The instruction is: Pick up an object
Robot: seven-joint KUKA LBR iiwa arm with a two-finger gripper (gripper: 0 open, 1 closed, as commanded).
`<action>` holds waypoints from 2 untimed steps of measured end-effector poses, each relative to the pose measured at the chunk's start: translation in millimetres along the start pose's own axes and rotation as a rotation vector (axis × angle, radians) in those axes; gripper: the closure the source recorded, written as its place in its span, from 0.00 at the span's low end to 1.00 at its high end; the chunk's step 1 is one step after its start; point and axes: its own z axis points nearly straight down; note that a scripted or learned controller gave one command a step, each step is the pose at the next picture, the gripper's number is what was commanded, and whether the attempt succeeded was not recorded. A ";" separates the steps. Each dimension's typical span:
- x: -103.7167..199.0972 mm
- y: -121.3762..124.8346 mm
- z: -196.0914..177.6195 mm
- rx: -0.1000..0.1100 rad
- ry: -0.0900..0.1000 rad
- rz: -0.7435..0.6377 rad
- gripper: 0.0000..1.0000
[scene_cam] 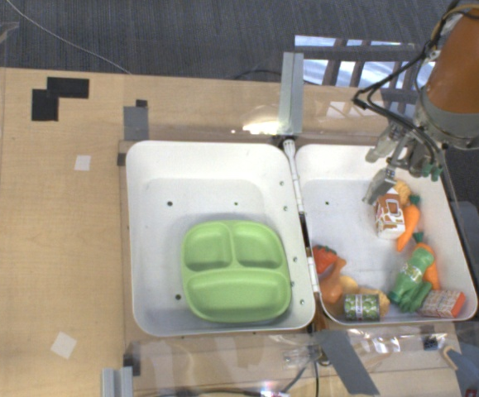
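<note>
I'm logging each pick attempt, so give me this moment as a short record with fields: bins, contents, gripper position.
left bin: holds a green divided plate
right bin: toy foods along its right and near sides
items: small carton, orange carrot, green bottle, green can, red box
gripper: above the right bin's far right part, just beyond the carton

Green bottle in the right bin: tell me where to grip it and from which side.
Grip the green bottle across its middle, coming straight down. It lies tilted, neck toward the carrot. The small box crowds its lower end, so close the fingers across its narrow width.
</note>
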 end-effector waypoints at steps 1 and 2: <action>-19.4 -12.2 146.6 0.000 -0.001 -0.085 0.00; 15.1 -46.5 154.5 -0.001 -0.003 0.022 0.00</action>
